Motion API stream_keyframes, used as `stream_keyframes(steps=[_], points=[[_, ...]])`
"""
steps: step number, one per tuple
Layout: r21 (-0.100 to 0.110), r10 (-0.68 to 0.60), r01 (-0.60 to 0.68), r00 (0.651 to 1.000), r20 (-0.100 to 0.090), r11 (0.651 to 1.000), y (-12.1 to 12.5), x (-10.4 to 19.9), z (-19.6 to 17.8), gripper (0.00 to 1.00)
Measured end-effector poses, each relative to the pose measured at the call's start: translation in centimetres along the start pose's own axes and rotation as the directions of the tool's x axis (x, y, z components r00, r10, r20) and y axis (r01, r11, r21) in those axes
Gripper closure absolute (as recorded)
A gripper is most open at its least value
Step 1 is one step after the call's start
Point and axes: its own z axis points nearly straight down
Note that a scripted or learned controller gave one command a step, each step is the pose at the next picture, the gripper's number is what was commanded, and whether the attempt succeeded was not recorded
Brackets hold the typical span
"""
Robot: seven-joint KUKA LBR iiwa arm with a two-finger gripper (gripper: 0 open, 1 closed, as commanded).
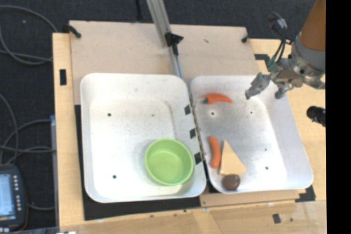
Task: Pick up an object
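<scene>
- Bins sit side by side on the bench (126,46); places below are given from the seam between them.
- Nut (231,181), brown and round, lies in the right bin (285,140) at its near edge, right of the seam.
- Wedge (231,161), tan, touches the nut's far side; its narrow tip points away from the camera.
- Carrot (215,151) lies just right of the seam, touching the wedge's left edge, with its long axis running near to far.
- Bowl (169,161), green and upright, stands in the left bin (120,112) just left of the seam, toward the near edge.
- Pepper (218,98), orange-red, lies farther back just right of the seam; long axis across the bin, stem end toward the seam.
- Gripper (268,87) hangs over the right bin's far right corner, well right of the pepper, fingers spread apart with nothing between them.
- Arm (311,35) comes in from the right, orange band above the grey wrist, tilted down toward the bin.
</scene>
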Motion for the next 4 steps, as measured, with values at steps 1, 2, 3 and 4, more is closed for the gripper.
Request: stream_keyframes(steps=[1, 2, 3, 4], points=[[0.000, 0.000, 0.000, 1.000, 0.000, 1.000, 0.0, 0.0, 0.0, 0.00], [0.006, 0.005, -0.005, 1.000, 0.002, 1.000, -0.1, -0.3, 6.3, 0.00], [0.004, 0.006, -0.006, 1.000, 0.003, 1.000, 0.2, -0.1, 10.7, 0.00], [0.006, 0.005, -0.005, 1.000, 0.002, 1.000, -0.7, -0.9, 16.3, 0.00]])
